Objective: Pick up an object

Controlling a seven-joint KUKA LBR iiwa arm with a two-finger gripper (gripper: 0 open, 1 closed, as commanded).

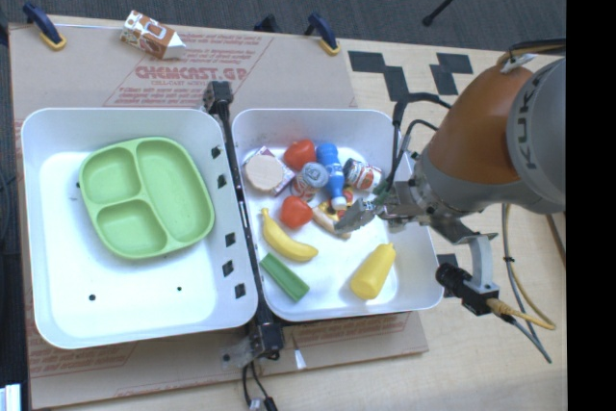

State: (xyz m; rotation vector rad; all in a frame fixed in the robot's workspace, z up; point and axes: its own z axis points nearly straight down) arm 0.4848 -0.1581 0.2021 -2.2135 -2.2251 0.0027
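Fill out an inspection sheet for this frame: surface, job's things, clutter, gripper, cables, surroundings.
Surface: bench covered by printed cardboard, bearing left bin and right bin side by side.
Job's things: right bin holds a banana, green block, yellow bottle, small can, red pieces and blue pieces, crowded at the far end.
Clutter: green divided plate in left bin; small carton on the cardboard.
Gripper: gripper low among the pile at the right bin's middle; grasp not discernible.
Cables: black and yellow leads by the arm's base.
Surroundings: blue clamps on the bench edge; dark carpet beyond.
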